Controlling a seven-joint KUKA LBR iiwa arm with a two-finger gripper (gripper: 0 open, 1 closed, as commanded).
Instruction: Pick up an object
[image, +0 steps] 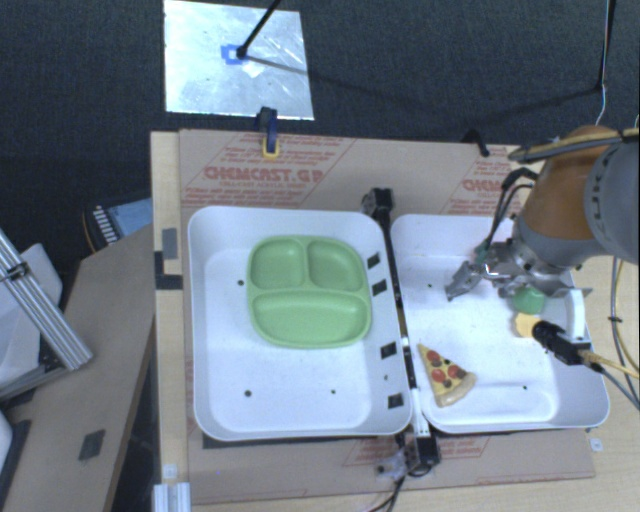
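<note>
In the left-hand shallow white plastic bin (215, 330) lies a pale green plastic divided plate (305, 292) with three compartments, flat on the bin floor and roughly in the middle; it looks light and stiff, but its broad, low, smooth form gives a two-finger gripper little to bite on except the raised rim, so it seems a poor candidate. Across the black hinge strip between the bins, the right-hand shallow white bin (500, 405) holds a small toy pizza slice with red topping and a tan crust (446, 374), lying near the bin's front left corner and well apart from the arm. It is probably light, rigid plastic or rubber, thin and flat, and likely best taken across its narrow width near the crust, where the edge looks thickest; the smooth surface could slip. Further right, a small yellow object (527, 324) and a green rounded object (528, 300) sit close together, partly covered by the arm, and I cannot tell what they are. The metal two-finger gripper (467, 279) hangs low over the right bin's floor, just left of those two pieces, and how its fingers stand I cannot tell. Nothing is seen between them, so no grasp can be claimed.
</note>
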